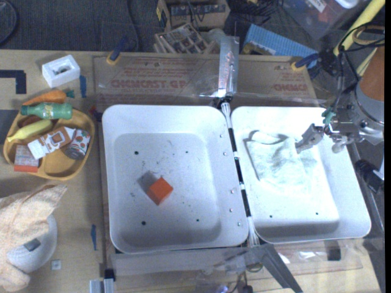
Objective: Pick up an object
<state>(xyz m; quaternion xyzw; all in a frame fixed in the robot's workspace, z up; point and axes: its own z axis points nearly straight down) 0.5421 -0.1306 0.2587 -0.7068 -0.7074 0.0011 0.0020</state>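
An orange block (160,190) lies in the left bin (122,127), a little left of its middle. A crumpled white cloth (280,159) is spread in the upper half of the right bin (348,218). My gripper (322,142) hangs over the upper right part of the right bin, at the cloth's right edge. It is open with its fingers spread. The left fingertip (305,141) is at the cloth's upper right corner, and I cannot tell whether it touches. Nothing sits between the fingers.
A yellow bowl (73,170) with toy food stands left of the bins, with a small white box (60,70) behind it and a beige cloth (27,215) in front. Cables and the arm's body crowd the right side.
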